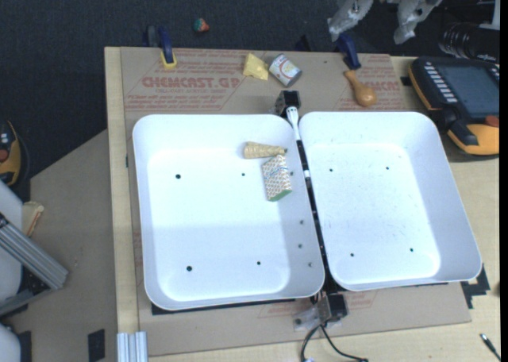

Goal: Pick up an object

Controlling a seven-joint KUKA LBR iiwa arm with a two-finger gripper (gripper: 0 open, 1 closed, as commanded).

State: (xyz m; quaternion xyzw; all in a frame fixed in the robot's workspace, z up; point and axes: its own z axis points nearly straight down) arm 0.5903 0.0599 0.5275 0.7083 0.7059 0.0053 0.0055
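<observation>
Gripper (382, 19) hangs high above the bench's far edge, beyond the right bin (444, 217); fingers spread apart, nothing between them. Left bin (159, 225) holds two things near its far right corner: a tan cone (263, 150) and, just below and touching it, a patterned packet (275, 177). A yellow wedge (255, 67) lies on the board behind.
</observation>
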